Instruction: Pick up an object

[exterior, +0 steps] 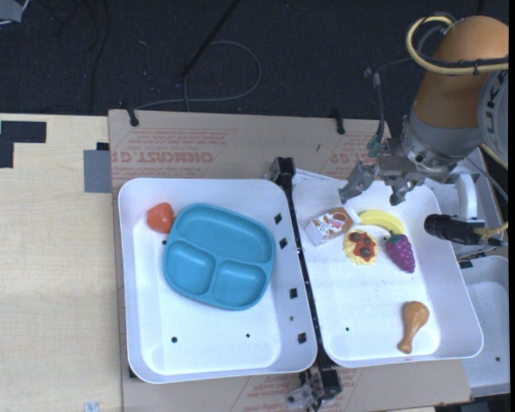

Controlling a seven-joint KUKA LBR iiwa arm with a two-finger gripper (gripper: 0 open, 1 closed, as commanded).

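Observation:
My gripper (379,187) hangs over the back edge of the right bin (463,316), open, with nothing between its fingers. Just in front of it lie a yellow banana (383,220) and a red-and-white snack packet (330,226). A small pizza slice (360,247) and a purple bunch of grapes (401,251) sit a little nearer the camera. A brown chicken drumstick (414,323) lies apart at the front right of that bin.
The left bin (146,333) holds a blue divided plate (219,256) and a red tomato (160,217) at its back left corner. A black divider (296,264) runs between the two bins. Brown cardboard lies under both.

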